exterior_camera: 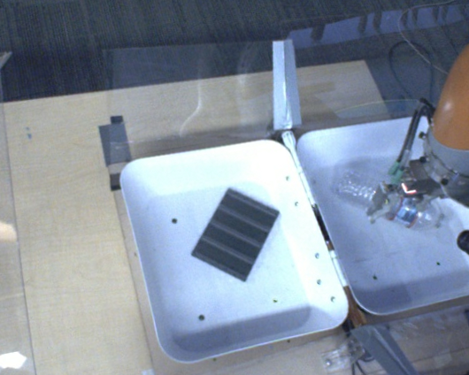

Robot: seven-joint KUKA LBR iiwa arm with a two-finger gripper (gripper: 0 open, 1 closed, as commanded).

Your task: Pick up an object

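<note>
My gripper (401, 198) is down in the right bin (386, 281), can't tell my fingers' state. Dark ridged pad (235, 233) in left bin (158, 240) runs diagonally, lower-left to upper-right.

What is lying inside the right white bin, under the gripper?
In the right white bin lies a clear, crumpled plastic object, beside the gripper. Small blue and red bits show at the gripper; what they are is unclear. The arm covers the bin's right side.
</note>
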